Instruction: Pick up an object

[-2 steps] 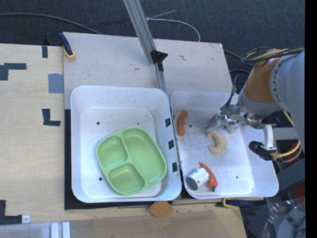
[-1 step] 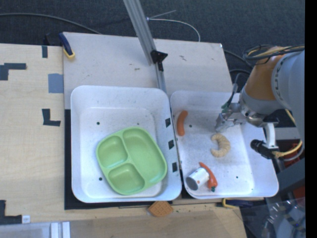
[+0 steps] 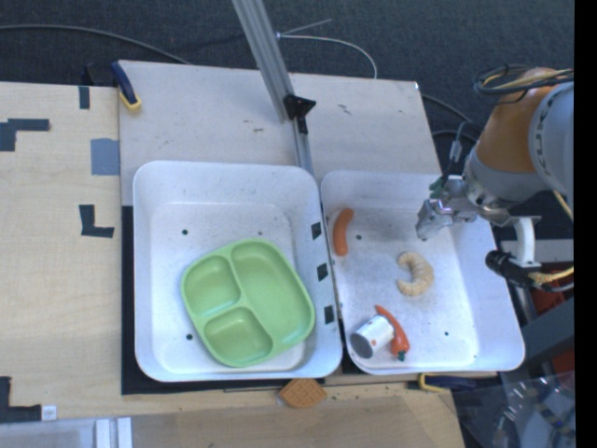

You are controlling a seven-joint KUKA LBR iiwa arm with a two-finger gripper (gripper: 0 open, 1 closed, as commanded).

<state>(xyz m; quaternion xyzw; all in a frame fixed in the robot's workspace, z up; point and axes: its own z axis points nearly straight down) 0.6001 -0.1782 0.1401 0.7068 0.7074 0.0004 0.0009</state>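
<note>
Over the right bin (image 3: 485,343), at about two o'clock from its middle, the gripper (image 3: 432,220) hangs with nothing between its fingers; whether they are spread or pressed together I cannot tell. Nearest below it, toward seven o'clock, lies the croissant (image 3: 415,274), a likely pick. It curves like a C, its long axis running roughly twelve to six, both tips turned toward nine o'clock. A good grasp would likely descend straight over its thick middle and close across the narrow width, three to nine. Farther off lie a sausage (image 3: 341,231) and a carrot (image 3: 393,330).
</note>
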